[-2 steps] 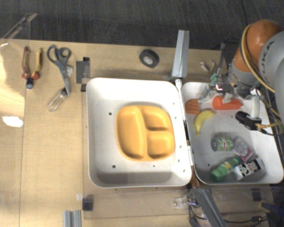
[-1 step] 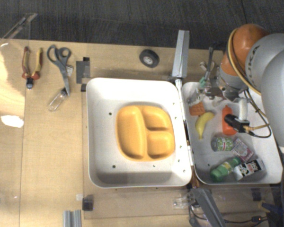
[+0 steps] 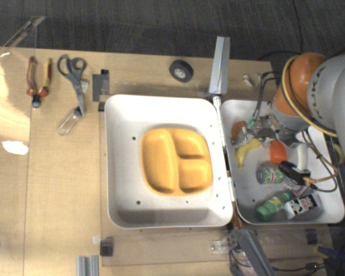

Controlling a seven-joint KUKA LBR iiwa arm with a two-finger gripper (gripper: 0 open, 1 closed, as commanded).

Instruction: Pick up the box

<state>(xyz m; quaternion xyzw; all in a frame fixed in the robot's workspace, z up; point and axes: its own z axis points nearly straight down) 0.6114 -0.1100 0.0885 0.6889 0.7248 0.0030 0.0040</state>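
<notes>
A small box with white, black and reddish printing is seen in the right bin, close to that bin's near right corner. It lies flat on the bin floor, turned at a slant to the bin's walls. Its left end is found just beside a green bottle, and a green-labelled can lies a little farther back from it.

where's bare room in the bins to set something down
Left bin: bare white floor all round the yellow divided tray, widest along the near edge and left side. Right bin: crowded with the banana, can, green bottle, small box and the arm.
</notes>
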